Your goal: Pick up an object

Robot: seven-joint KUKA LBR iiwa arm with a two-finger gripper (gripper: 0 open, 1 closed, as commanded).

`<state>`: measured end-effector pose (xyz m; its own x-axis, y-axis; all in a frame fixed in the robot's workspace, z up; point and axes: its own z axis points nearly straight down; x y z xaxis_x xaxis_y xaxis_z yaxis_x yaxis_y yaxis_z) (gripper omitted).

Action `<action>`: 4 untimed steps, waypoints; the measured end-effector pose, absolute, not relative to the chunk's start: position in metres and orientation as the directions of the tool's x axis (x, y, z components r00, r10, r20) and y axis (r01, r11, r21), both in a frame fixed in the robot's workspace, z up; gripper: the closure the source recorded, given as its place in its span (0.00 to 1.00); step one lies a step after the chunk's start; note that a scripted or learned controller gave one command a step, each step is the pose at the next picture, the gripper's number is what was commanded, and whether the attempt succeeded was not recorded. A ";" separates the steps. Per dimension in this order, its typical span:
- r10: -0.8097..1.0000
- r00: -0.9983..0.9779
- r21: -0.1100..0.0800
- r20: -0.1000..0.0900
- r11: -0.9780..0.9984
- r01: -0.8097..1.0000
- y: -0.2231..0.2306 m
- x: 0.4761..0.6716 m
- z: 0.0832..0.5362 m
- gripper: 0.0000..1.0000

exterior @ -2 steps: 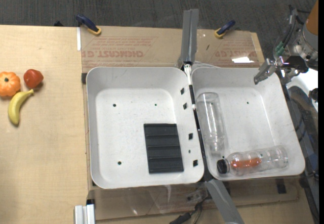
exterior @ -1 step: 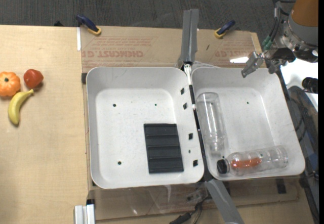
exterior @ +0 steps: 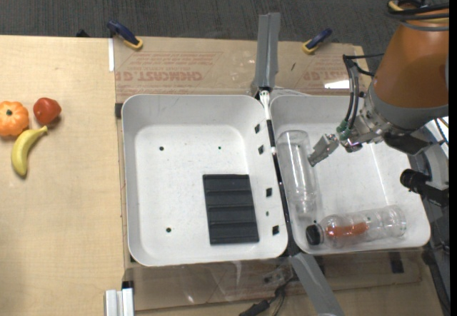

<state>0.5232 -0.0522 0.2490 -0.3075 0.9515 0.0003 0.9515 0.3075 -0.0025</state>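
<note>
In the right white bin (exterior: 421,236), a clear plastic bottle (exterior: 298,170) lies along the left wall, with bare floor to its right. The gripper (exterior: 323,149) hovers beside its upper end; its grip cannot be told.

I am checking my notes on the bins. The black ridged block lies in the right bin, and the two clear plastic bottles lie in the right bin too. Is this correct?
Not quite. The camera view shows the black ridged block in the left bin, not the right one. The rest holds: the two clear plastic bottles lie in the right bin.
</note>
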 end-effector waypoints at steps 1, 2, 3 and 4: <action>0.953 -0.304 -0.003 0.001 0.304 0.953 -0.072 0.477 0.191 0.00; 0.969 -0.248 -0.001 0.001 0.248 0.969 -0.115 0.477 0.091 0.00; 0.999 0.033 -0.002 -0.001 -0.033 0.999 -0.098 0.553 0.091 0.00; 1.000 -0.026 -0.003 0.000 0.026 1.000 -0.127 0.534 0.091 0.00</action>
